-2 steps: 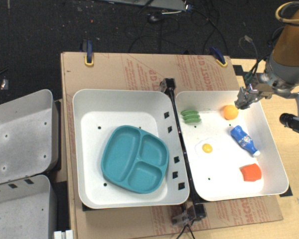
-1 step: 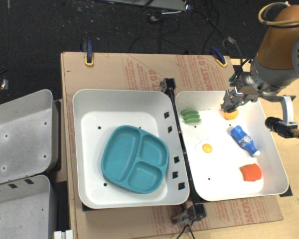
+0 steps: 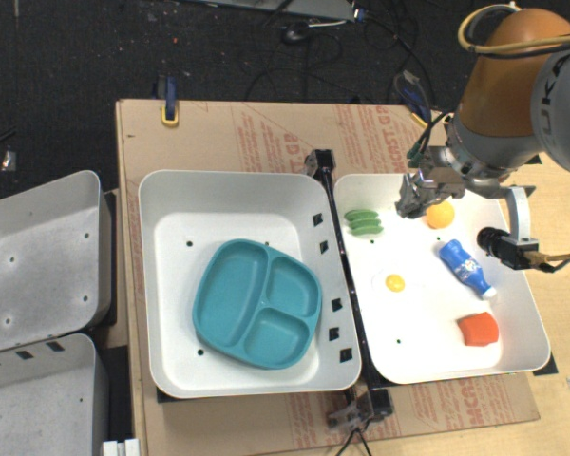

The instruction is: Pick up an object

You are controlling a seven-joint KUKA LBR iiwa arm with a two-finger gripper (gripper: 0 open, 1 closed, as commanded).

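The arm (image 3: 518, 84) reaches in from the right and hangs over the far end of the right bin (image 3: 522, 354), while the left bin (image 3: 161, 207) carries a teal divided plate (image 3: 256, 304) lying flat near its middle. The gripper (image 3: 416, 202) sits low at the right bin's back wall, just beside a small orange-yellow ball (image 3: 440, 216) and a little right of a green ribbed piece (image 3: 363, 221); from this slant I cannot tell whether its fingers are spread or pressed together, and nothing shows between them. The ball looks the likeliest target, being nearest. To do the step well, the gripper should centre over the ball rather than beside it, come straight down with room on both sides, and close across its widest part, since a round, smooth thing will likely roll away from an off-centre pinch toward the wall. Further forward lie a blue and white bottle (image 3: 466, 267) on its side, an orange-red block (image 3: 478, 330) near the front corner, and a small yellow piece (image 3: 394, 282) apart from the rest.
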